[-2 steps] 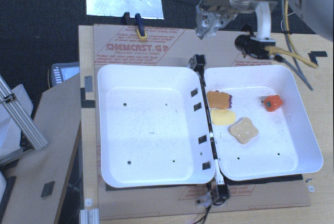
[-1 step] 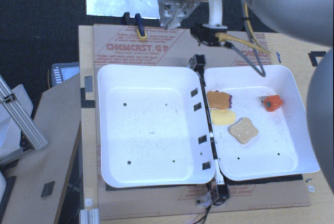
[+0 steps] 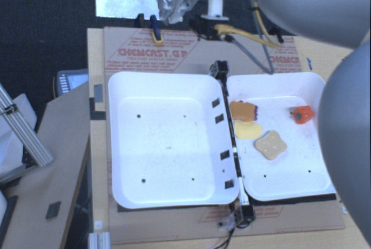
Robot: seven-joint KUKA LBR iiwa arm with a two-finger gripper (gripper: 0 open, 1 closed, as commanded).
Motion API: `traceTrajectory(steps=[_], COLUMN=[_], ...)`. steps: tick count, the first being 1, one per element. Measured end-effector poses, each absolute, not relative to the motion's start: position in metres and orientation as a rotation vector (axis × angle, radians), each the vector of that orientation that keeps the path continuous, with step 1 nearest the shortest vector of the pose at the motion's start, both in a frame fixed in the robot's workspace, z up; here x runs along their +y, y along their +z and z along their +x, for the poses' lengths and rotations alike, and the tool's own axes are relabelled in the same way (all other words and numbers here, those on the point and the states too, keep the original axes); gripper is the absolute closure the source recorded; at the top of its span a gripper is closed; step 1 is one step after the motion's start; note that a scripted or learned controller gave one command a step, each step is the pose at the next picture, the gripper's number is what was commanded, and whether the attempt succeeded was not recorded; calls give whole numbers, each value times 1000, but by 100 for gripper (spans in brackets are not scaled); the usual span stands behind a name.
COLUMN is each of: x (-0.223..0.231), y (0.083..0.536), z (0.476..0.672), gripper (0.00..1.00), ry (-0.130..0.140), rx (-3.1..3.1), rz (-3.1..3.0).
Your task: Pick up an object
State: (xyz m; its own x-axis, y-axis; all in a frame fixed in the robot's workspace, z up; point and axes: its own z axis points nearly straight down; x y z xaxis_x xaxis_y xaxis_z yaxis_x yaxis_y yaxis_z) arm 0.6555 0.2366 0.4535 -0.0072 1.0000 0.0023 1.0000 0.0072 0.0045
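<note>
- On my left, the left bin (image 3: pixel 162 137) shows bare white floor with a few dark specks; I see nothing to pick there.
- Up top, left of centre, the gripper (image 3: pixel 172 10) hangs over the cardboard beyond both bins, well away from every object; whether the claw is apart or together I cannot tell from here.
- The right bin (image 3: pixel 301 184) holds all four candidates, near its far-left side and middle.
- The orange-brown piece (image 3: pixel 243 111) sits by the divider, with a pale yellow disc (image 3: pixel 248 130) just below it.
- The tan toast-shaped piece (image 3: pixel 270 145) lies a little right of them. It looks like light, stiff toy food; I'd take it across its flat sides.
- The small red-orange piece (image 3: pixel 302 114) lies apart on the right, rounder and likelier to slip.
</note>
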Motion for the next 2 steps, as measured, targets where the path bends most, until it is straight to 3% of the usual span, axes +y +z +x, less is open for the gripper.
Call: traceTrajectory(steps=[1, 2], x=[180, 238], y=[279, 355], z=[667, 669], gripper=[100, 100], ry=[-22, 14], rx=[2221, 2229], rz=[2230, 2210])
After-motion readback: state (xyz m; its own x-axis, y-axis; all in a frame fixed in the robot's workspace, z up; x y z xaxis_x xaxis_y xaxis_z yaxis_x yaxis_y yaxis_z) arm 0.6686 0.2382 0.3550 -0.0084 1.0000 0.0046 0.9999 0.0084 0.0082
